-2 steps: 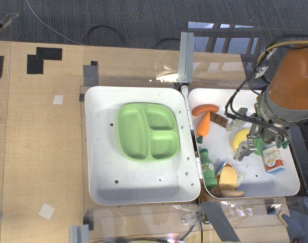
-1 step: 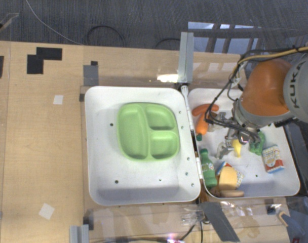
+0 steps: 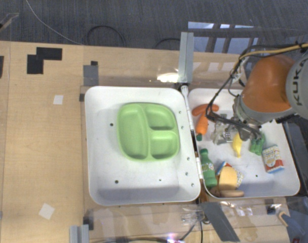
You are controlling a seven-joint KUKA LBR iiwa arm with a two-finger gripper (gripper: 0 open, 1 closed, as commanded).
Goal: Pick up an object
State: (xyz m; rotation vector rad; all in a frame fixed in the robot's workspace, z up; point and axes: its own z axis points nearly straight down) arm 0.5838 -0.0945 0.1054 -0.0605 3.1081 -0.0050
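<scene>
The gripper (image 3: pixel 230 134) hangs low in the right bin (image 3: pixel 291 186), above a yellow banana (image 3: pixel 237 146); its state cannot be told. Judged step: approach, nothing gripped. Next move calls for a straight descent onto the banana. The arm (image 3: pixel 268 85) is steeply angled downward.

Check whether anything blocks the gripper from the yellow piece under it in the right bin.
Nothing visible lies between them: the gripper hangs just beside the yellow piece. A green item crowds its right side, and the carton lies farther right.
</scene>
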